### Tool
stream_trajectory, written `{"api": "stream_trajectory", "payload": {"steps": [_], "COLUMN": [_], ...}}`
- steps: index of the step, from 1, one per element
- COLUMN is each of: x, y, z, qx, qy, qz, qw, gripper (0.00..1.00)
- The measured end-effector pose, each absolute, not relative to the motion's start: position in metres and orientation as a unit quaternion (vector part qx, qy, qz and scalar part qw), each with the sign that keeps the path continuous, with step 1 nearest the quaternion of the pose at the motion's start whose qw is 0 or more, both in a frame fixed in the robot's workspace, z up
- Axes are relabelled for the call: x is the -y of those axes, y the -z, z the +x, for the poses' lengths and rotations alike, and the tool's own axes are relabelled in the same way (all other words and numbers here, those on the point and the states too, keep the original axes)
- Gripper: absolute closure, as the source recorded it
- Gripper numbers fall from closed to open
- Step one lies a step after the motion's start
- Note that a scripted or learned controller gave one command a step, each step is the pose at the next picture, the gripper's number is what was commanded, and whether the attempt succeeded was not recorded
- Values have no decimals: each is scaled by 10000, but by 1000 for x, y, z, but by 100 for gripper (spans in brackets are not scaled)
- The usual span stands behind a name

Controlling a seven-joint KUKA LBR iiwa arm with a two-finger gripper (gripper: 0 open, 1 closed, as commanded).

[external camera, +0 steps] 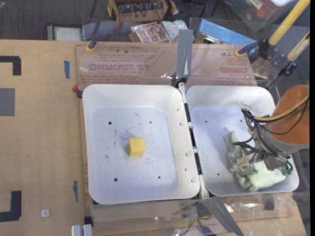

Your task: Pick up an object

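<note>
- hand [244, 167] is low in the right bin [216, 117], at its near-right corner, wiring and fittings crowding it.
- Pale green-white object [263, 178] lies just beside and under the hand, on its near-right side, touching or nearly so; can't tell which.
- Its long axis runs roughly left-right, slightly slanted. Looks soft-edged and blocky, maybe foam; partly hidden by the hand.
- Another pale piece [230, 140] sits just on the hand's far-left side.
- Can't tell the hand's state; nothing visibly clamped.
- Yellow cube [137, 147] sits alone mid left bin [98, 102], well apart, to the hand's left across the divider. Small, matte, square-on.
- Judgement: the pale object is the nearer target.
</note>
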State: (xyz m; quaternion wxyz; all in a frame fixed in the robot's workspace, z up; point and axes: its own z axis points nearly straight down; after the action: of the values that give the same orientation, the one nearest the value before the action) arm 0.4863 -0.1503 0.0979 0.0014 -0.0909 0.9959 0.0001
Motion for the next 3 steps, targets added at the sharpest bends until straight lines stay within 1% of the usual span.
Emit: {"api": "stream_trajectory", "payload": {"steps": [1, 2, 3], "x": [99, 92, 63], "y": [-188, -154, -185], "z": [524, 532, 485], "qx": [-9949, -9997, -9991], "qy": [0, -4, -3], "qz": [-1013, -254, 433], "qw": [26, 12, 10], "gripper": [100, 100, 100]}}
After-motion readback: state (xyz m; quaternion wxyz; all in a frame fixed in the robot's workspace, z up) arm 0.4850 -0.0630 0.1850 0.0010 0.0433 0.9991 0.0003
